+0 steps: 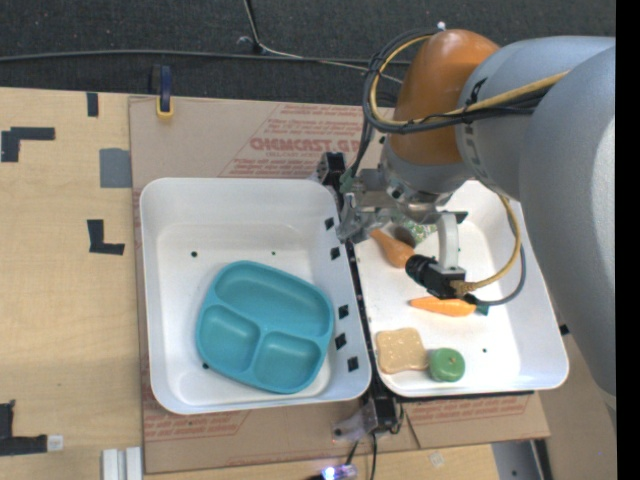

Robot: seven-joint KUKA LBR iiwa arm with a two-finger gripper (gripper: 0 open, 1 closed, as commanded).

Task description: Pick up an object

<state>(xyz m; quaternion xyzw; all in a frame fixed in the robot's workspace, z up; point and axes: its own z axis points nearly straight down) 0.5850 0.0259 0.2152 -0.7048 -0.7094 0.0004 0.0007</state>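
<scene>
fingers of the gripper (400,230) were hidden under the wrist, so whether they were spread or pressed together could not be told; nothing showed between them. at about nine o'clock from the gripper lay the left bin (160,218), a shallow white tray, and inside it, toward its six o'clock edge, sat a blue divided plate (262,326) with three compartments, tilted a little. the left bin touched the right bin (530,368) along a shared wall with small black marks. over the right bin's upper left part hung the grey arm (560,98) with its orange band (440,93), coming in from three o'clock, cables looping around the wrist. just below the wrist, at its six o'clock, an orange carrot (392,245) lay slantwise, partly covered by the gripper body. at about five o'clock from that, a second carrot (445,307) rested nearly level, beside a black cable fitting (428,273). toward the right bin's six o'clock edge lay a tan slice of bread (399,349), and just at its three o'clock stood a small green round object (447,365), close to the bread. both bins rested on a brown cardboard sheet (250,138) on the bench.
</scene>
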